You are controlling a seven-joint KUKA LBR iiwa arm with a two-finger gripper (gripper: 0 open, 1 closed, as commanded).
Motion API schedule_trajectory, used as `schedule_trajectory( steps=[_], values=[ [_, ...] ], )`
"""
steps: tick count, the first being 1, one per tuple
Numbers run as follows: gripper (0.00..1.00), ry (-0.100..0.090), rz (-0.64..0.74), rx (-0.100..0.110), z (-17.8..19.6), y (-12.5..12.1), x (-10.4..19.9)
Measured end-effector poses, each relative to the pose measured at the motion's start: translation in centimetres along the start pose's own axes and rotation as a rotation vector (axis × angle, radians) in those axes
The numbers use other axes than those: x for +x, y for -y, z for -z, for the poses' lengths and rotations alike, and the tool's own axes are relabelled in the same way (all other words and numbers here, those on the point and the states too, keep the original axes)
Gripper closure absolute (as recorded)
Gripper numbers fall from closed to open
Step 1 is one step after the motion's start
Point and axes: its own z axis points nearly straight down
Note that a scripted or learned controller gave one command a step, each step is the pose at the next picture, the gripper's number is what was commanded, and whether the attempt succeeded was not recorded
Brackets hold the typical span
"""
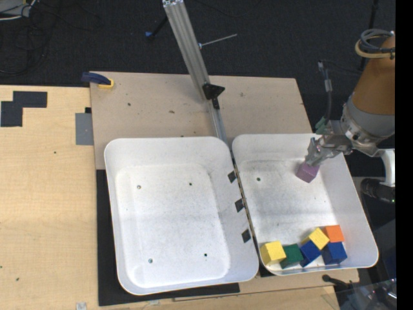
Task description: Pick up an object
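Observation:
A purple block sits at the tips of my gripper, in the upper right part of the right bin. The fingers are closed on the block's top. Along the bin's near edge lies a cluster of blocks: a yellow one, a green one, a blue one, a second yellow one, an orange one and a dark blue one. The arm comes in from the right with its orange band above the wrist.
The left bin lies beside the right one, with black clips along their shared edge. A slanted aluminium rail rises behind the bins. A small blue and yellow clamp rests at the board's far left corner.

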Motion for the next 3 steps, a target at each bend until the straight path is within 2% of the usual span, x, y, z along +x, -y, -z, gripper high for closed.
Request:
schedule_trajectory(
  steps=[1,3],
  values=[
    [1.0,0.0,0.005,0.0,5.3,-0.1,-0.1],
    [1.0,-0.003,0.007,0.007,4.2,0.0,9.1]
  ],
)
